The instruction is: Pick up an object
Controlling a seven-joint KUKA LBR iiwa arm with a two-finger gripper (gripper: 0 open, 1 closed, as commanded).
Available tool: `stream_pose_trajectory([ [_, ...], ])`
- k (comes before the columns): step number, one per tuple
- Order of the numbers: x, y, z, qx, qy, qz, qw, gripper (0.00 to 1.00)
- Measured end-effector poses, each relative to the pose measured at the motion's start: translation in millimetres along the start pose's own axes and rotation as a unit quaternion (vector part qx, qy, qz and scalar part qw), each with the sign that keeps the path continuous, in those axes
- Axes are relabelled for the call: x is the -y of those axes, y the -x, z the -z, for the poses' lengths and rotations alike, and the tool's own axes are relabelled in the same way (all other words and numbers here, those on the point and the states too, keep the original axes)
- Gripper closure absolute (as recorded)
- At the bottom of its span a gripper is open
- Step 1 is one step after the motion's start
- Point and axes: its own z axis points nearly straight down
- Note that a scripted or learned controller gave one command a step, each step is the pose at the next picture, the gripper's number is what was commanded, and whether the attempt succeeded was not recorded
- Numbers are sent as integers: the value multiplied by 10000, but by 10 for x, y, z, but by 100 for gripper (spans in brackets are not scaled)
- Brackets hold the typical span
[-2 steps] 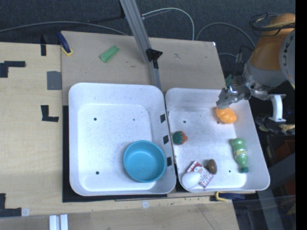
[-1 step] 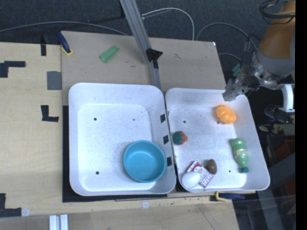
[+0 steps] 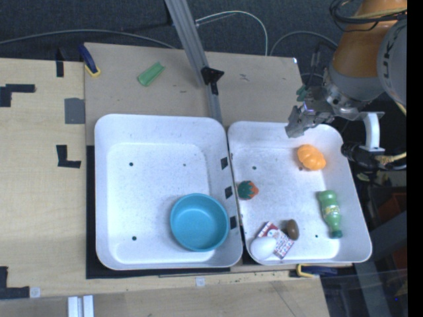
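The nearest candidate for picking, a rounded orange object [image 3: 310,157] with a smooth, slightly lumpy skin, lies on the floor of the right bin [image 3: 264,167] close to its far right corner, apart from everything else in there. The gripper [image 3: 299,123] hangs just above and to the left of it, over the bin's far rim, a dark grey blocky tip at the end of the arm [image 3: 365,45] with its glossy orange band; whether its fingers are parted or pressed together cannot be made out from this angle, and nothing is visibly held. Farther down the same bin, a green plastic bottle [image 3: 329,212] lies on its side along the right wall. A small round teal and orange ball [image 3: 248,189] sits near the left wall. At the near edge a white egg-shaped item [image 3: 263,247], a red and white patterned packet [image 3: 280,242] and a brown oval piece [image 3: 291,229] are clustered together, touching. The left bin [image 3: 142,147], speckled white plastic, holds a smooth blue bowl [image 3: 199,221] upright in its near right corner. A green block [image 3: 151,73] lies on the bare wooden bench [image 3: 39,170] beyond the bins.
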Motion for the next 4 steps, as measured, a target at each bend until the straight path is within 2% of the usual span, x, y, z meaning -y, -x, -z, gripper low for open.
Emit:
stream_pose_trajectory([
  [2, 23, -1099, 31, 0, -7, 2, 10000, 100],
  [4, 112, -2062, -322, 4, -24, -1, 10000, 100],
])
